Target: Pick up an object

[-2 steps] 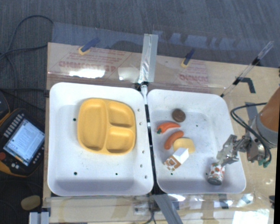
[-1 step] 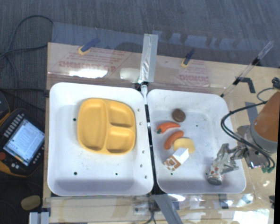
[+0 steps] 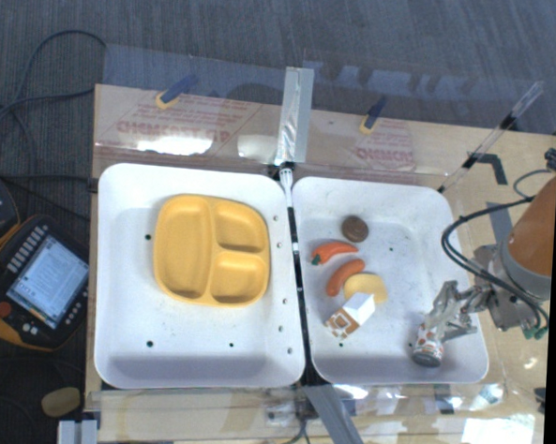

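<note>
We see the claw (image 3: 438, 322) low over the right bin (image 3: 457, 368), near its front right corner. Its fingers close around a small can (image 3: 428, 345), which lies tilted on the bin floor under them. To the left in the same bin lie a brown ball (image 3: 355, 229), a carrot (image 3: 332, 252), a sausage (image 3: 344, 276) and a small carton (image 3: 349, 318). The left bin (image 3: 120, 347) carries a yellow divided tray (image 3: 211, 250).

You see the gripper (image 3: 449, 311) low in the right bin (image 3: 406, 201), just above a small can (image 3: 427, 345). Nearby lie a carrot (image 3: 332, 252), sausage (image 3: 343, 277), carton (image 3: 349, 316) and brown ball (image 3: 355, 229). A yellow tray (image 3: 210, 250) occupies the left bin (image 3: 120, 347).
</note>
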You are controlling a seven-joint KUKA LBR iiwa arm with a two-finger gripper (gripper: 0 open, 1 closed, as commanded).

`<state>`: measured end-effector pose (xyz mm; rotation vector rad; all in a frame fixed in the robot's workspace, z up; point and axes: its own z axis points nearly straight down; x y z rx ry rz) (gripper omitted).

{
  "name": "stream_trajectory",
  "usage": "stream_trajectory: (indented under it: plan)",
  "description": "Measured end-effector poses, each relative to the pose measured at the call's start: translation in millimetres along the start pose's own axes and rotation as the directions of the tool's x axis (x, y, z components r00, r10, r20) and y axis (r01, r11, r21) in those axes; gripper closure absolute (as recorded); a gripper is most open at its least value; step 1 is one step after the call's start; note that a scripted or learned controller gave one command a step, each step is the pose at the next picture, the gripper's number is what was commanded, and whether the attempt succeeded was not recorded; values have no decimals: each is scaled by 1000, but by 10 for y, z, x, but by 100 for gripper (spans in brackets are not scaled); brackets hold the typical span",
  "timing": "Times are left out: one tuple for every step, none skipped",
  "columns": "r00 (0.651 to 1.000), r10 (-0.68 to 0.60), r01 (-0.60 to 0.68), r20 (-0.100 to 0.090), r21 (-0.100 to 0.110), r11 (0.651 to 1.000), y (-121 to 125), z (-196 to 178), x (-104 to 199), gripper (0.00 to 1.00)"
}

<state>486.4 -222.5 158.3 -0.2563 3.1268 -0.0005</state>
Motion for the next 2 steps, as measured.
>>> stream_trajectory:
  plan:
    - [973, -232, 232, -2, -6, 973, 18, 598, -99, 100]
    - [973, -232, 232, 0, -5, 973, 26, 505, -113, 100]
